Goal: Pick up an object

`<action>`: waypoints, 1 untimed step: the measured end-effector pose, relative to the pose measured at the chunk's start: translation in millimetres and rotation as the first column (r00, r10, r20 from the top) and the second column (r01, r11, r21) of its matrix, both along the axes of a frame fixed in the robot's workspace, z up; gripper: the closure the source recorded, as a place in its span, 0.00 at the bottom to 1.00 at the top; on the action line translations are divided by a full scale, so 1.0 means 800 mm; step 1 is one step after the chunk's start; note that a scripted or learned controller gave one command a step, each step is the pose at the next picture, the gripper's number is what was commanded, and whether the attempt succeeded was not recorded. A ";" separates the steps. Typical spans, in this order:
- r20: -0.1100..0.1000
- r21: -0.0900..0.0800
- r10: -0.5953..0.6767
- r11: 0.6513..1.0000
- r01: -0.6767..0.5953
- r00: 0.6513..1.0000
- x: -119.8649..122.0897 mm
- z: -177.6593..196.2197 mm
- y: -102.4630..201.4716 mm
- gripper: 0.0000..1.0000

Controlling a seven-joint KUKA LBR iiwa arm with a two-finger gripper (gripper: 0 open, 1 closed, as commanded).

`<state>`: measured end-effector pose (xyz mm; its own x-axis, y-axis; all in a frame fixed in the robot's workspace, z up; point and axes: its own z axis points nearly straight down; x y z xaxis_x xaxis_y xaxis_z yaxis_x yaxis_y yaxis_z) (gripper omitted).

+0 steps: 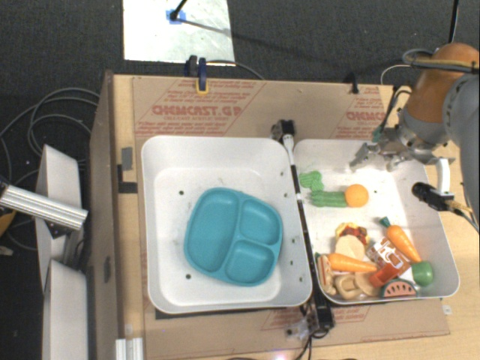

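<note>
In your left bin (161,171) lies a blue divided plate (233,235). In the right bin (450,265) you have green toy pieces (319,190), an orange ball (357,195), and a heap of toy food with carrots (403,240) near the front. The gripper (379,154) hovers over the bin's far edge, fingers spread, holding nothing.

Cardboard sheet (225,107) on counter, under bins: red printed wordmark, appears to read "CHEMCAST", followed by short characters not legible; located left of end effector (381,154), beyond far edge of left bin. Second red print of same style on cardboard just behind end effector, partly hidden, unreadable. Small packet (388,255) among toy food, nearer camera than end effector: red-white markings, illegible.
</note>
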<state>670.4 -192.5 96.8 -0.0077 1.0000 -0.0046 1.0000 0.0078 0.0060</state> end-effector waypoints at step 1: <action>0.006 0.004 -0.001 1.000 0.001 1.000 -0.033 0.133 0.047 0.00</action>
<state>643.7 -155.0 203.1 -0.0068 1.0000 -0.0008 0.9999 0.0068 0.0116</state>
